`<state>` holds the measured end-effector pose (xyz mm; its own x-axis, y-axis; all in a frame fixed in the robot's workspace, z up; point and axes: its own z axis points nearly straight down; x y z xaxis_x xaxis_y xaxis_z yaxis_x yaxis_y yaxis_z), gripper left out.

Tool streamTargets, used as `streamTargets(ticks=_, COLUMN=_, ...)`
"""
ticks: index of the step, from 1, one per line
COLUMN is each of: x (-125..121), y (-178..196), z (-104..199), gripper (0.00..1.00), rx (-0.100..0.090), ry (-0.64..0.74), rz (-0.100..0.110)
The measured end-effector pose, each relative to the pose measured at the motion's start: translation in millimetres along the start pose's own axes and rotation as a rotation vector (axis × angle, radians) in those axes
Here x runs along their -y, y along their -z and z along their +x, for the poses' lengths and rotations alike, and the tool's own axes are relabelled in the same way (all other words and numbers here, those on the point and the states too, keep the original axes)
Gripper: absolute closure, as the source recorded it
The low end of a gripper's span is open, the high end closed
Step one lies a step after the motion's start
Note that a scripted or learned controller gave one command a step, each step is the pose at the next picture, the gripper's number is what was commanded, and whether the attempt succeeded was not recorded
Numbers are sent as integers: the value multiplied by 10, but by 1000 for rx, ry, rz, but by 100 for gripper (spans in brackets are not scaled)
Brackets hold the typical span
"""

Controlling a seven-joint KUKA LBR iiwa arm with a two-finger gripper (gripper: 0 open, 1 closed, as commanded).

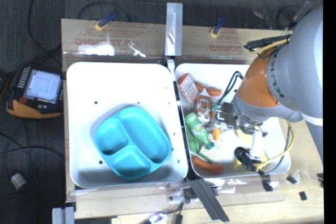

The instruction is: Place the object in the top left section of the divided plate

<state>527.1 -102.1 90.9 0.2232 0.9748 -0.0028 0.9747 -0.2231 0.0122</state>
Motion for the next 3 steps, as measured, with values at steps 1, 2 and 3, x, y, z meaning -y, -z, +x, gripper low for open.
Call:
streamTargets(ticks=1, x=304, y=7, z=-37, gripper=100, rx=-1, ry=-22, rz=-8)
streamTargets(ticks=2, x=335, y=24, z=-477, gripper=100, rx=-1, ry=29, rz=13)
streamTargets(ticks=3, x=-212, y=116, z=-684, gripper=100, rx=3, ry=-306, rz=17)
